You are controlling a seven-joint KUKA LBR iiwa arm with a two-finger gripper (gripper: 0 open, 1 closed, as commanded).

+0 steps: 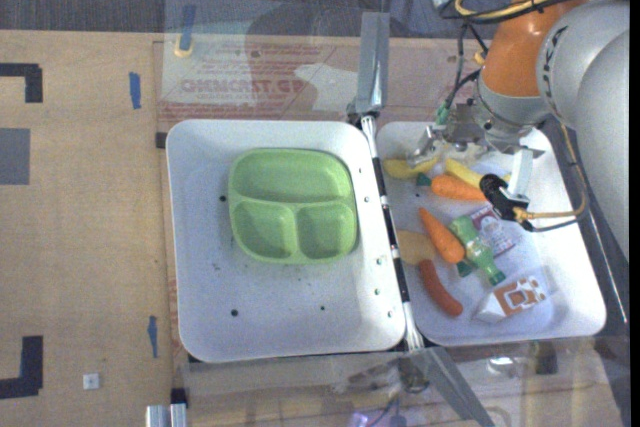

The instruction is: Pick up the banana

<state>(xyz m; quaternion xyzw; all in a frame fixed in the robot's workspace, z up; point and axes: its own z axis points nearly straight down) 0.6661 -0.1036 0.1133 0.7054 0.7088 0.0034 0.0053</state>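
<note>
The banana [404,167] is yellow and lies at the far left of the right bin [575,315], close to the divider. Part of its length runs under the arm's tool, and more yellow shows again right of it. My gripper [450,151] hangs directly over the banana's middle, low in the bin, below the orange wrist band [515,35]. The tool body hides how it meets the banana.
Beside the banana lie two carrots [456,187], a red sausage [440,287], a green bottle [478,251], a white carton [520,297] and a tan piece [412,245]. The left bin [200,315] holds a green divided plate [293,205].
</note>
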